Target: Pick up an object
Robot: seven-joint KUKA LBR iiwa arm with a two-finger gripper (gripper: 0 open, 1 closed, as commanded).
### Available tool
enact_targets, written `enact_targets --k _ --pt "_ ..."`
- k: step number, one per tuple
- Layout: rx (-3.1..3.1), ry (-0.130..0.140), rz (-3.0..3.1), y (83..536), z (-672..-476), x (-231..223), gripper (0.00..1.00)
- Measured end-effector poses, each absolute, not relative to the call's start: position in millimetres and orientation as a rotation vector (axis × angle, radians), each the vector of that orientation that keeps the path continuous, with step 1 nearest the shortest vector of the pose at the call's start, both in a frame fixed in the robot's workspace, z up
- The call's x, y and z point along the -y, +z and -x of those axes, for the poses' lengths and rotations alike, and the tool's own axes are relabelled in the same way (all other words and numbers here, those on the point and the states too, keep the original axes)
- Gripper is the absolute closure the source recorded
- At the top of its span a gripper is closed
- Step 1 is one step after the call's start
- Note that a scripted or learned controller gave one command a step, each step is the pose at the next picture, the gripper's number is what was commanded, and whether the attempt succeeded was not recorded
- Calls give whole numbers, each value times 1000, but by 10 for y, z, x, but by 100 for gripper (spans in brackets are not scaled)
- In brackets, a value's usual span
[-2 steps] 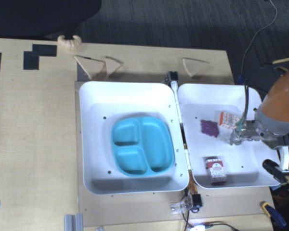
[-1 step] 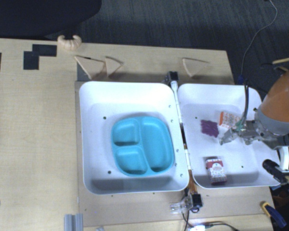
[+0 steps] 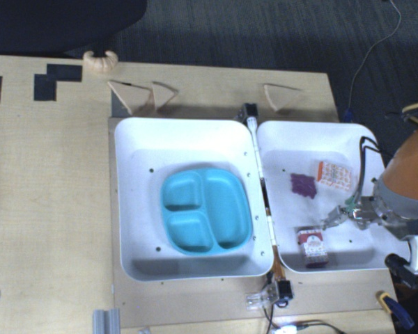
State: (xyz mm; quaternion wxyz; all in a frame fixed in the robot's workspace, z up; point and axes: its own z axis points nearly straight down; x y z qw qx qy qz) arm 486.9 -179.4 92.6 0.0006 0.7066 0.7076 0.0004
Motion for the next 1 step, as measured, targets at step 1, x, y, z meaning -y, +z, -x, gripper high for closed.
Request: enact_targets --k 1 --pt "-2223 6 -2213 1034 -4887 1789 100"
